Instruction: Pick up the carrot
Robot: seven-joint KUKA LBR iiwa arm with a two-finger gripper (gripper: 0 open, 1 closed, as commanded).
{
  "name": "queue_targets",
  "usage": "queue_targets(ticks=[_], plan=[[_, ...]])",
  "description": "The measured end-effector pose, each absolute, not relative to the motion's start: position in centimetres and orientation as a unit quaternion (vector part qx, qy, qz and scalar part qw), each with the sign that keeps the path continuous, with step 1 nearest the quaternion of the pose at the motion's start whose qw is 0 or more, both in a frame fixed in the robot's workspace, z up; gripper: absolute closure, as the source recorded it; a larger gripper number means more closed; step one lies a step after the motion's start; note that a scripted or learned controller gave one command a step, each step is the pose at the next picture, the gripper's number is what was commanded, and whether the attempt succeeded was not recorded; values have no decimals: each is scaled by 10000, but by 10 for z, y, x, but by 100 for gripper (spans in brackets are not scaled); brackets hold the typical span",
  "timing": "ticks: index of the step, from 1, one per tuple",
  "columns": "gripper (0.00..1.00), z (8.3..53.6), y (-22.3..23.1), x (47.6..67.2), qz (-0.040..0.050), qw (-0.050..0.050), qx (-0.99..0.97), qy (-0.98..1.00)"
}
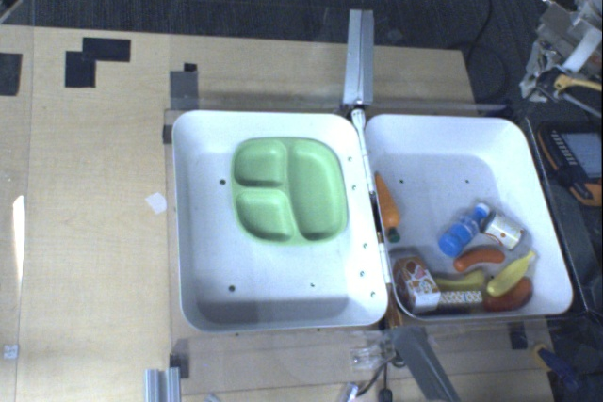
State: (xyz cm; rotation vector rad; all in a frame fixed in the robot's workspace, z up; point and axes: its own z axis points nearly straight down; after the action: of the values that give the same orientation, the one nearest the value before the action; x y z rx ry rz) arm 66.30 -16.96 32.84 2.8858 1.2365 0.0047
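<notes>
End effector (556, 61) metallic; carrot (385, 203) tapered, orange

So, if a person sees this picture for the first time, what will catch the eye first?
Most likely the green divided tray, lying alone in the left bin. Next, the colourful pile of toy food in the near corner of the right bin, with a blue bottle and a yellow banana. The carrot lies apart from the pile, along that bin's left wall.

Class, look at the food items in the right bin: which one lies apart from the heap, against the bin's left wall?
The carrot: orange, slim, alone along the right bin's left wall. The others cluster toward its near right corner.
</notes>
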Motion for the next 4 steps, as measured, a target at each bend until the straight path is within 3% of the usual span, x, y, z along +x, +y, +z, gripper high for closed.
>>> queue_targets(ticks=[1, 2, 3, 4], plan=[[100, 178, -147, 660, 11, 4, 8752, 4838], [100, 186, -166, 658, 20, 12, 8719, 4898], [100, 244, -188, 670, 25, 19, 8999, 4361], [100, 96, -163, 669, 23, 7, 9452, 3265]])
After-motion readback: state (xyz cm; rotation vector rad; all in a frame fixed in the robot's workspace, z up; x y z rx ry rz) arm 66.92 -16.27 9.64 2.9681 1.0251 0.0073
